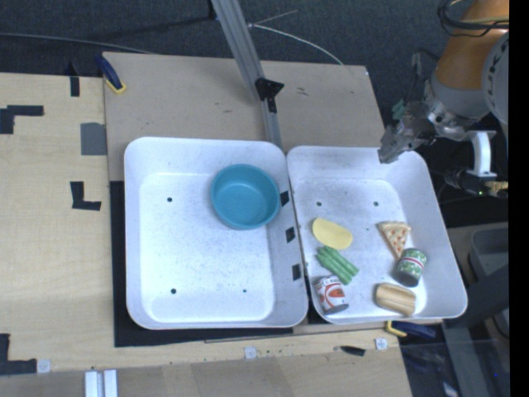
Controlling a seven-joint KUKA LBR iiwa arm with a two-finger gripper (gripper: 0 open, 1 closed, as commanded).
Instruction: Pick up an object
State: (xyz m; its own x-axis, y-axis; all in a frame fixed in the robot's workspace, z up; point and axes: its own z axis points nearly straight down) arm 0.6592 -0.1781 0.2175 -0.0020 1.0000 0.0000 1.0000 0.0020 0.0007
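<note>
While the grey arm reaches in from the right with its orange band high at the frame's corner, the gripper (pixel 392 149) hangs over the right bin's (pixel 364 190) far right corner, carrying nothing. Yellow piece (pixel 332 233), green beans (pixel 337 264), pizza slice (pixel 395 238), two cans and bread roll (pixel 394 298) lie near that bin's front. A blue bowl (pixel 245 196) sits in the left bin (pixel 157 246).

bowl (pixel 245 196) in left bin (pixel 149 246), can (pixel 331 294) in right bin (pixel 355 176)

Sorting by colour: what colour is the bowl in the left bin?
Blue; the bowl shows plainly in the camera view.
</note>
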